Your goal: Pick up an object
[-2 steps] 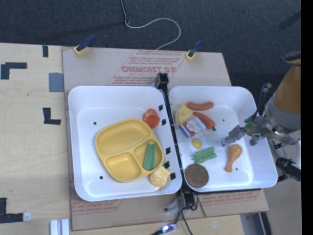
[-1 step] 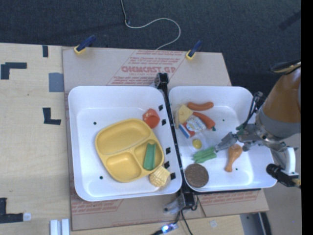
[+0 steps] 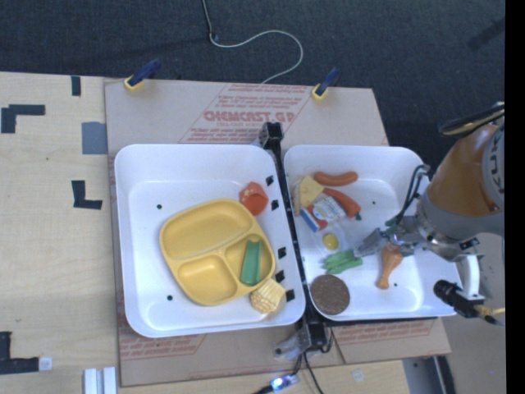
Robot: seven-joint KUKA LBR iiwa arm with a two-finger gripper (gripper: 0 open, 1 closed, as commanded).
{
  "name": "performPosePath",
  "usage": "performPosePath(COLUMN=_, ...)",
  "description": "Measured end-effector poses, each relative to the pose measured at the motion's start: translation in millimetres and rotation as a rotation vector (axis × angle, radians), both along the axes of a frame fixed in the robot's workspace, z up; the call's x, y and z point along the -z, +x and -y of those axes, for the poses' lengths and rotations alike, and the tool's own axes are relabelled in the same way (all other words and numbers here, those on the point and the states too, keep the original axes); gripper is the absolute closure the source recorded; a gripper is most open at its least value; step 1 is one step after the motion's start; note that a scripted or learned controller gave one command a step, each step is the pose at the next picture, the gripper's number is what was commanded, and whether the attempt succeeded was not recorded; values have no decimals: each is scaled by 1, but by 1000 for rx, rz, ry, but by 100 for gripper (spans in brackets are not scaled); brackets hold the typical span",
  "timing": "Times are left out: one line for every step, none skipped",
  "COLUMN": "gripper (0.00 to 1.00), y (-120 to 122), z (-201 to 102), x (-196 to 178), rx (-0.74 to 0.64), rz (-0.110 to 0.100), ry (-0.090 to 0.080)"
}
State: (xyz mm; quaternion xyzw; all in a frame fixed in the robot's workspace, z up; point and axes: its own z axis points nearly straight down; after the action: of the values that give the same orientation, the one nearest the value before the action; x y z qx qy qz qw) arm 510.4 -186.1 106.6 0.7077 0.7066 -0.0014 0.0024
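We take the brown toy drumstick [image 3: 389, 265] as the thing nearest to being picked: it lies on the floor of the right bin [image 3: 410, 302], its thick end up and its bone end pointing toward the bin's near wall. The gripper [image 3: 384, 241] hangs just above the drumstick's thick end, very close or touching, and we cannot tell whether it is spread or closed, nor whether it has any hold. Just left of the drumstick lies a green pod [image 3: 342, 261], and below-left of it a round brown disc [image 3: 330, 294]. Further up-left of the drumstick are a small yellow piece [image 3: 330, 241], a white and blue packet [image 3: 323, 213], an orange carrot [image 3: 348, 203] and a red sausage [image 3: 335, 177]. Well to the drumstick's left, the left bin [image 3: 135, 220] holds a yellow divided plate [image 3: 205, 240] and a corn cob [image 3: 267, 295].
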Motion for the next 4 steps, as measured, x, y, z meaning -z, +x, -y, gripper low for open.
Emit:
performPosePath(gripper=0, y=6, z=9, x=11, rx=4, rz=23, ry=-18)
performPosePath(gripper=100, y=3, z=-1, x=7, rx=-3, rz=5, ry=7)
performPosePath(gripper=100, y=11, z=5, x=-52, rx=-3, rz=3, ry=3)
performPosePath(gripper=100, y=22, z=3, x=-108, rx=-4, rz=3, ry=4)
